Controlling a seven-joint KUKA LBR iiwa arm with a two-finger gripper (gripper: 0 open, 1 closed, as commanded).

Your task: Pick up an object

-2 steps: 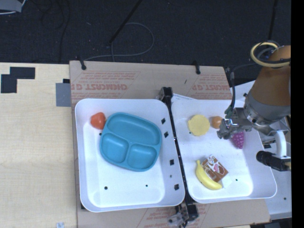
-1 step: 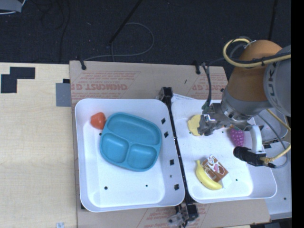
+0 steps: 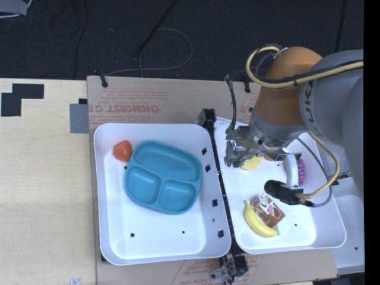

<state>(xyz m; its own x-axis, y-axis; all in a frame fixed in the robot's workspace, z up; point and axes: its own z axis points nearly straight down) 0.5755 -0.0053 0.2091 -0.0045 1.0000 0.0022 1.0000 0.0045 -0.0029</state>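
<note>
End effector low over a yellow item, grip state seemingly indiscernible.

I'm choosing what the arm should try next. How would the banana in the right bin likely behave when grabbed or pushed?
The banana looks curved and smooth-skinned, so it may pivot or slide on the white bin floor rather than roll. It lies against a small brown packet, which a push would probably shift too. It seems slim enough for the claw, though across its width only.
</note>
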